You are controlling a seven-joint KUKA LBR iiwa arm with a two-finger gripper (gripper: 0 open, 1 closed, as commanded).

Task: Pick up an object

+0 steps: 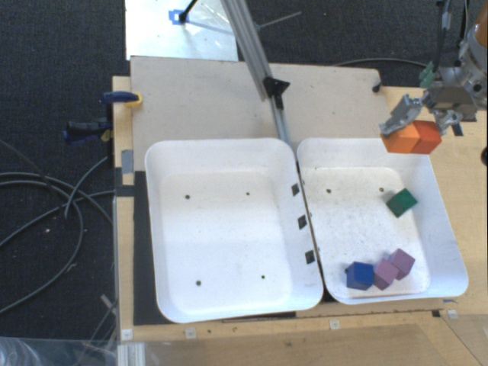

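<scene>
Lying nearest, far on the near side of the gripper [424,126]: blue block [360,275], then two purple blocks [393,268], touching in the right bin [450,239]. Sitting about halfway between them and the tool, slightly left of it: green block [401,202]. Pinching the orange block [414,139] between the jaws, apparently clear of the bin's far right corner. Judging the lift as under way; keeping the squeeze steady and rising straight, avoiding any jerk that could tip the block loose.

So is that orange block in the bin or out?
Out: the orange block sits raised at the right bin's far rim, under the tool.
</scene>
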